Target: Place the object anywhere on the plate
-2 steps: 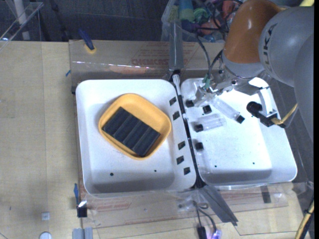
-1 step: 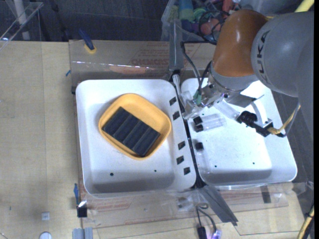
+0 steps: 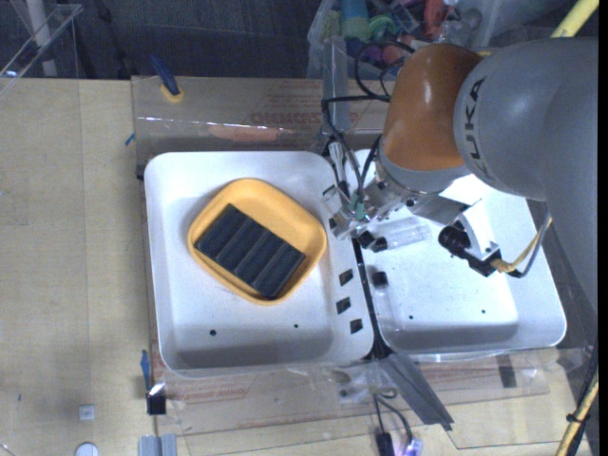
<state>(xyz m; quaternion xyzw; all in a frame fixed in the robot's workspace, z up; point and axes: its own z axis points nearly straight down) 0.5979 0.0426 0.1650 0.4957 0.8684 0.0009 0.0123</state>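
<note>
Dark ribbed object [image 3: 250,248] lies flat on the yellow plate [image 3: 211,212], left bin [image 3: 171,340]. It appears light, stiff, slightly slippery; grasp across its short edges. End effector [image 3: 366,218], at plate's 3 o'clock: grip state indeterminable.

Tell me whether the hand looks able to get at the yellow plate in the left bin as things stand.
Probably yes. The hand sits over the ridge between the two bins, and the yellow plate lies just beyond it in the left bin. Nothing stands between them, and only a dark ribbed object rests on the plate.
</note>
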